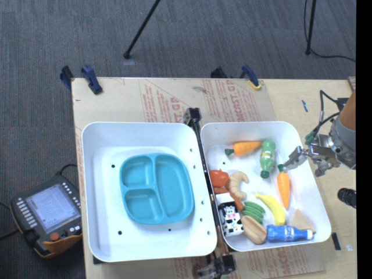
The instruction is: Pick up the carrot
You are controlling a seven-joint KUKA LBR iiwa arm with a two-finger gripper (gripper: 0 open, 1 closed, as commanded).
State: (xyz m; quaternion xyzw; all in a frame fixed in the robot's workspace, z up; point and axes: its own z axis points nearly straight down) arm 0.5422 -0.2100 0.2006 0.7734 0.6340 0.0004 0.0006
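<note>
Two carrots lie in the right bin [264, 128]. One carrot [245, 148] rests sideways near the far wall, its green end to the left. The other carrot [283, 188] lies lengthwise by the right wall, green top pointing away from me. My gripper [307, 161] hangs over the bin's right rim, just above and to the right of that second carrot's top. Its fingers are spread, the left fingertip [292, 158] close to the carrot's green end, and nothing sits between them.
The right bin also holds a green bottle [267, 157], a banana [272, 208], a blue bottle [289, 233], a croissant [237, 183], a red vegetable [218, 178], a cow-print carton [231, 220] and a bread roll [254, 229]. The left bin [99, 156] holds a blue divided tray [157, 188].
</note>
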